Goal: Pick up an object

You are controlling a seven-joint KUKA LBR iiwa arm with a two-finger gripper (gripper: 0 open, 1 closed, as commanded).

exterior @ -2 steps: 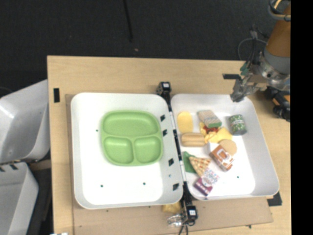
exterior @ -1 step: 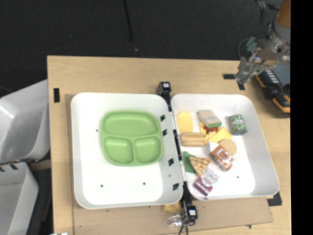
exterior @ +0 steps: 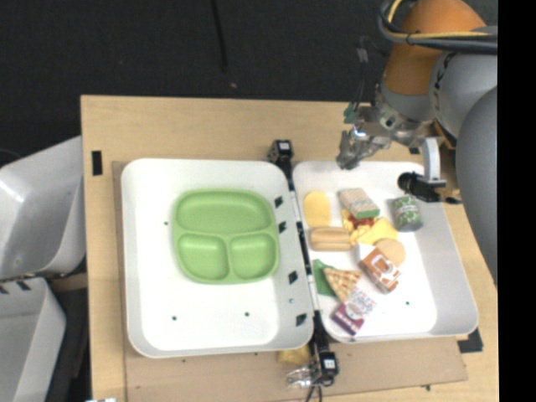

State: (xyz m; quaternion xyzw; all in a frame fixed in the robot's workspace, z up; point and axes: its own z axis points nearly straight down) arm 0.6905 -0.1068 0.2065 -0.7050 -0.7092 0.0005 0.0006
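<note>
The grey two-finger gripper (exterior: 350, 159) hangs over the far left corner of the right-hand shallow white bin (exterior: 435, 296), whether released or clenched cannot be told. The closest pickable object, a pale yellow rounded toy food piece (exterior: 316, 207), lies just nearer and slightly left, its long axis running near-to-far, beside a red-and-tan boxed snack (exterior: 359, 203).

I count two white bins (exterior: 134, 249), one green divided tray (exterior: 224, 234) in the left bin, roughly nine small food items (exterior: 360, 241) in the right.
</note>
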